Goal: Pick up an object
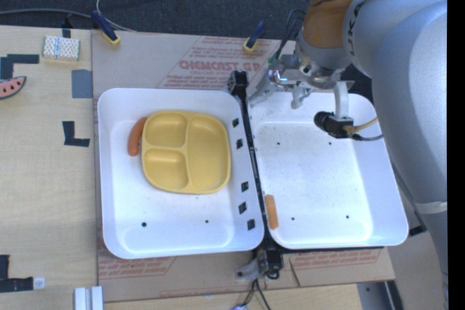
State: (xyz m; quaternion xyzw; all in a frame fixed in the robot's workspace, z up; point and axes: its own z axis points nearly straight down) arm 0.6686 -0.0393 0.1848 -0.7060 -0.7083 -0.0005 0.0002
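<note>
Overhead, claw (317,94) hovers at right bin's (378,229) far edge

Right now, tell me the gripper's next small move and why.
Probably travel toward the near-left corner of the right bin, where the small orange piece lies against the divider. The gripper sits at the far edge, with nothing seen between its fingers.

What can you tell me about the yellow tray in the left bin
The yellow tray looks like smooth plastic, a rounded square with three compartments: two on its upper side, one wide one below. It lies flat, slightly rotated, in the upper middle of the left bin. An orange carrot-like piece lies against its left edge. Its compartments hold nothing.
</note>
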